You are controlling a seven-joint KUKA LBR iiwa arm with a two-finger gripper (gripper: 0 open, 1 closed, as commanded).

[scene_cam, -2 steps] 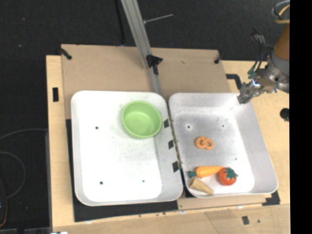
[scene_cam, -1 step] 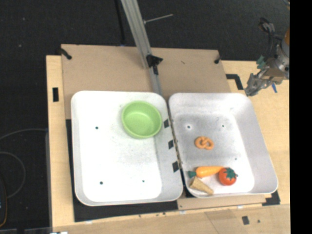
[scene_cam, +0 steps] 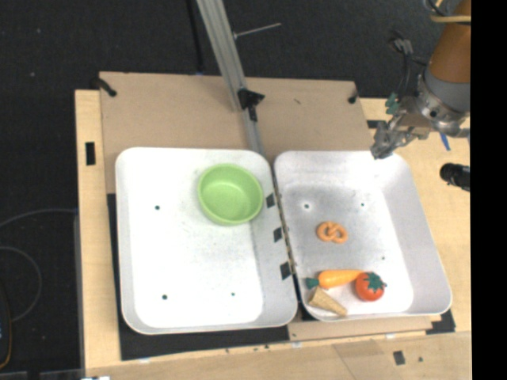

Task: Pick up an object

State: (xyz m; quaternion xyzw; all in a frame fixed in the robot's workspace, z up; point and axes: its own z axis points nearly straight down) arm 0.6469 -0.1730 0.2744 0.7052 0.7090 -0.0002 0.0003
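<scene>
So the gripper (scene_cam: 383, 147) is hanging over the far right corner of the right bin (scene_cam: 396, 180), and honestly I can't tell if the fingers are open or shut from here, it's just a dark blob at this angle. Nothing visible between them anyway.

All the pickable stuff in that bin is down at the near end: a little orange pretzel (scene_cam: 333, 232) sitting alone mid-bin, then a carrot (scene_cam: 339, 278), a tomato (scene_cam: 370, 286) and a tan wedge (scene_cam: 326, 302) bunched together against the near wall. The green bowl (scene_cam: 230, 194) is over in the left bin (scene_cam: 158, 252).

My worry: that cluster. The carrot and tomato look like they're touching, the wedge is right by the carrot, so fingers coming down there could shove one thing into another or pinch against the bin wall and come up with nothing. The tomato looks round enough to squirt out. Pretzel seems the safer bet, but it's flat and small, easy to close over.
</scene>
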